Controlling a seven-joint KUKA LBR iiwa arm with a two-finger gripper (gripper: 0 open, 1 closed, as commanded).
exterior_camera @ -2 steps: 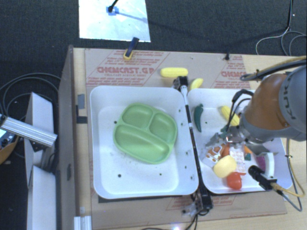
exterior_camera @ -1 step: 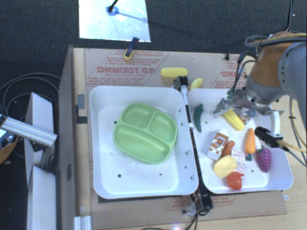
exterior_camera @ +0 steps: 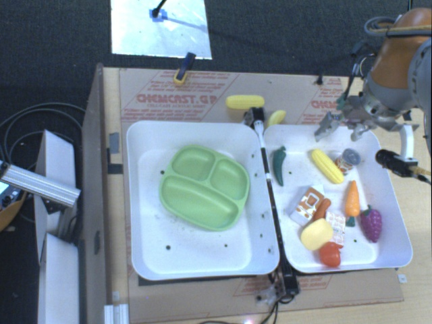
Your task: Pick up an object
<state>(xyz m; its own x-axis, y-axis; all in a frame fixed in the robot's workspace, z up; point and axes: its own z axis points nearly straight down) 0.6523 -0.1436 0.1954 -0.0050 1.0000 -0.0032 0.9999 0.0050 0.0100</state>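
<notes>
We log the approach step: grey two-finger tool [exterior_camera: 341, 125], fingers seemingly spread and empty, hovers over the right white bin's [exterior_camera: 398, 245] far edge, near a yellow plastic corn cob [exterior_camera: 327, 166], needing descent before closing.

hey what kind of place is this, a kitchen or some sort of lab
Most likely a robotics lab bench, not a kitchen: a robot arm reaches over two white bins, the food is toy pieces like the corn and carrot, and loose cables trail alongside.
</notes>
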